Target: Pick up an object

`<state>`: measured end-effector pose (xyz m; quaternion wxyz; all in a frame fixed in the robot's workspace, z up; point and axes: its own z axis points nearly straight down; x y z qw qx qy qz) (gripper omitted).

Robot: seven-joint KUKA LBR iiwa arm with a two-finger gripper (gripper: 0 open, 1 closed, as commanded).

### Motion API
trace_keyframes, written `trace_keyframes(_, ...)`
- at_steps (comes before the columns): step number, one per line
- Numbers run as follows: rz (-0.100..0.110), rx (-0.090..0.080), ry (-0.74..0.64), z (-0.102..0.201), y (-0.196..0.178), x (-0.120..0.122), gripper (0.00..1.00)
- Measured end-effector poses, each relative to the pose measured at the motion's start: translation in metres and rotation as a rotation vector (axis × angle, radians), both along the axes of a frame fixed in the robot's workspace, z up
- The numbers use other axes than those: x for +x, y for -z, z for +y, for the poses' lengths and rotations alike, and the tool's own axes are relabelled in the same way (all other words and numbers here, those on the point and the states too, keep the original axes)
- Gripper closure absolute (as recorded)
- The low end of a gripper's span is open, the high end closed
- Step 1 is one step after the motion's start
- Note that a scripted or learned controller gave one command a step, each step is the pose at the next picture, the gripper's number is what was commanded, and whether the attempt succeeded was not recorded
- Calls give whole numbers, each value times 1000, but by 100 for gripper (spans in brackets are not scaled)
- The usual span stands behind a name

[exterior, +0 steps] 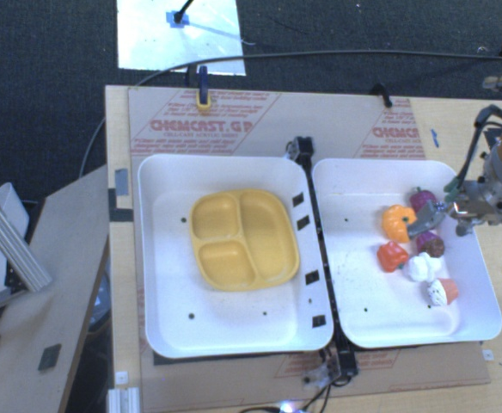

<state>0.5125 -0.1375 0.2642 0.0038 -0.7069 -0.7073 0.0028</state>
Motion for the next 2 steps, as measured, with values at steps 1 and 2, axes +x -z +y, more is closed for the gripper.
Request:
trace_keyframes(1,-11,-2,-3,0,-6,2,0)
trace_keyframes(2,-6,-1,0,-6,53,-3,0)
